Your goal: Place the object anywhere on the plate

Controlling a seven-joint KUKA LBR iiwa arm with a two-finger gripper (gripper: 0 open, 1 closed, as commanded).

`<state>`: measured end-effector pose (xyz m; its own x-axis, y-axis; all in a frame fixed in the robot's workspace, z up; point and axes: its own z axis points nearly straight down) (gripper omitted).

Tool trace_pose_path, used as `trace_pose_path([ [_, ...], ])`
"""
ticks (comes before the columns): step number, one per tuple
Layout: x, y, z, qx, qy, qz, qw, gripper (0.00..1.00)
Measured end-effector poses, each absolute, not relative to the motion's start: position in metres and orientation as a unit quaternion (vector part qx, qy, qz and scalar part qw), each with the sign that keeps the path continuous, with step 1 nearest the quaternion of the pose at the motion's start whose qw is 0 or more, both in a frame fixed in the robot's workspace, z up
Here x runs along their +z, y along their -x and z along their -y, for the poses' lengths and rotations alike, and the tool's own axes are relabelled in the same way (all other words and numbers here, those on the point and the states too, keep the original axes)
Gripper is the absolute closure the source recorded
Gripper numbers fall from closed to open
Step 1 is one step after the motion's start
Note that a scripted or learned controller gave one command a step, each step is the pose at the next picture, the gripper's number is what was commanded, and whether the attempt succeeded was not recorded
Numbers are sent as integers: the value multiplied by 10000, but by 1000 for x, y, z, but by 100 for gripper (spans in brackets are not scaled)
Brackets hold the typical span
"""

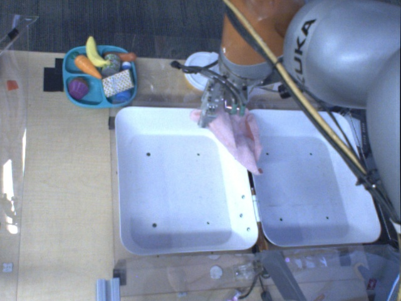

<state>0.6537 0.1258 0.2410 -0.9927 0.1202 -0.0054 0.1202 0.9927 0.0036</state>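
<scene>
- Your gripper (220, 108) hangs over the far edge of the bins, just above the seam where the two meet, and it is clenched on a pink cloth (240, 137).
- The pink cloth hangs from the fingers and drapes down and to your right in the view, its lower corner lying over the divider between the bins.
- The left bin (175, 187) and the right bin (313, 193) sit side by side, their inner rims touching or nearly so.
- You can see a blue divided plate (99, 77) on the bench at the far left, well apart from the cloth. Its compartments hold a banana (94, 52), a carrot (86, 65), a purple item (78, 88) and a patterned sponge-like block (118, 83).
- A white round object (202, 65) sits on the bench just behind the gripper, partly hidden by the arm.
- The arm's orange band (254, 17) stands directly above the wrist.
</scene>
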Motion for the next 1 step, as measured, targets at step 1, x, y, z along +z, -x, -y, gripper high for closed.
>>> trace_pose_path([
  [1,236,-654,-186,19,9,-10000,37,100],
])
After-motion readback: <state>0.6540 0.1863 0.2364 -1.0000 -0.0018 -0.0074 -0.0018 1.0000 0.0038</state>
